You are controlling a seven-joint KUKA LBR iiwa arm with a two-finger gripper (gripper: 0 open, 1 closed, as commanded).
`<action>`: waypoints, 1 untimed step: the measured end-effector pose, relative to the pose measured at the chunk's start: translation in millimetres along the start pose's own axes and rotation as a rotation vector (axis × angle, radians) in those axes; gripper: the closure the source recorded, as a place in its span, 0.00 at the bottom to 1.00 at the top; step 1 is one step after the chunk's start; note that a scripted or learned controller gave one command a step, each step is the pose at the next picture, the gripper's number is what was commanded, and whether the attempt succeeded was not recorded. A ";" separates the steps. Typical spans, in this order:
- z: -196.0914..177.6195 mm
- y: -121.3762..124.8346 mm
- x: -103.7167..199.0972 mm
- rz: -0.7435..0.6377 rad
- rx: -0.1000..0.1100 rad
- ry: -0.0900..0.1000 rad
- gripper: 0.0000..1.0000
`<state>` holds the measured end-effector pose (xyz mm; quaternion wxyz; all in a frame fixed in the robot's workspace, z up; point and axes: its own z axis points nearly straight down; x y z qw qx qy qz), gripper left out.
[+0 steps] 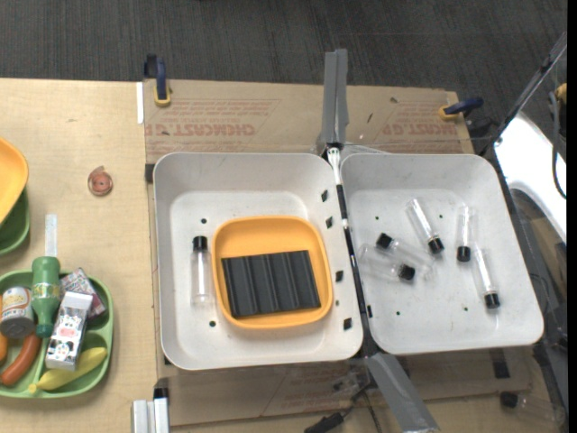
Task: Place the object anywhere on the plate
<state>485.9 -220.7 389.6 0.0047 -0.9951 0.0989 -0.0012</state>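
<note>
An orange square plate lies in the left bin, with a dark ribbed pad covering most of its floor. Just left of the plate, on the bin floor, a clear tube with a black cap lies lengthwise, cap toward the back. In the right bin several more clear black-capped tubes are scattered: one near the middle, one to its right, one toward the front right, and others left of centre.
On the wooden table to the left stands a green tray of toy food and a yellow bowl over a green one. A grey post rises behind the seam between the bins. Clamps hold the cardboard sheet.
</note>
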 end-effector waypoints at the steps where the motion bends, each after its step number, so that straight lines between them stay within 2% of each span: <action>1: 3.5 0.4 -1.9 0.000 0.000 0.001 0.00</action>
